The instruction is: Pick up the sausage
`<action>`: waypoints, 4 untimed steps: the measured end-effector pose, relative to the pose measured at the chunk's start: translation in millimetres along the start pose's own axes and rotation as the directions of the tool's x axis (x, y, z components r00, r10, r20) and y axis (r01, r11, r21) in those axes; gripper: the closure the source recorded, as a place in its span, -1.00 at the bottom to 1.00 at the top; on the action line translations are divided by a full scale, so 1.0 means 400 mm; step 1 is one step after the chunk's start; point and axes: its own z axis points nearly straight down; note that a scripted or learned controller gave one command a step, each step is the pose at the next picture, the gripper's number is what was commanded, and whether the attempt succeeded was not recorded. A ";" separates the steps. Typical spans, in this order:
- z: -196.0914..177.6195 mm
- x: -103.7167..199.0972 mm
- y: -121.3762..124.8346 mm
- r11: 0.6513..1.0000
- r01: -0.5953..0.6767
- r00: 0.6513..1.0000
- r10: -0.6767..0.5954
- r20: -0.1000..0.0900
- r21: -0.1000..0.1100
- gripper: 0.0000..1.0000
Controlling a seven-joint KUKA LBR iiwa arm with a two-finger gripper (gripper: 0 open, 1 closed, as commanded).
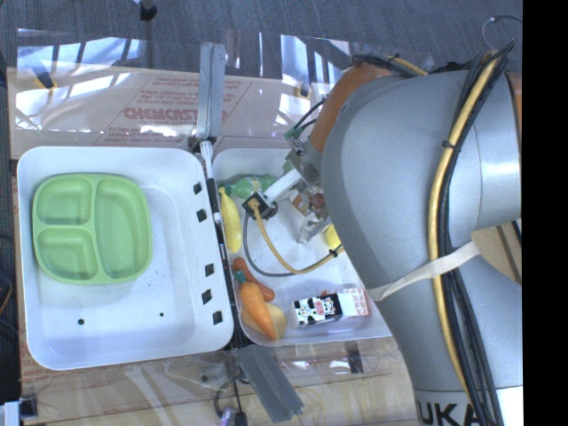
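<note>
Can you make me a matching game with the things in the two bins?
Things:
1. plate
2. banana
3. carrot
4. milk carton

Descriptions:
A. orange, near the front of the right bin
B. green, three sections, alone in the left bin
C. has black and white cow spots
D. yellow, along the right bin's left wall

Pairs: 1-B, 2-D, 3-A, 4-C
</note>
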 end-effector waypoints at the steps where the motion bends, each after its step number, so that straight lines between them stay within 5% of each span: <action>1: -0.006 0.014 0.099 0.980 -0.199 0.980 0.199 -0.011 -0.002 -1.00; 2: -0.004 0.060 -0.033 0.980 -0.200 0.980 0.200 -0.007 0.000 -1.00; 3: -0.505 0.040 0.026 0.979 -0.203 0.979 0.203 -0.013 -0.003 -1.00; 4: -0.182 0.001 0.012 1.000 0.005 1.000 -0.005 -0.007 -0.002 -1.00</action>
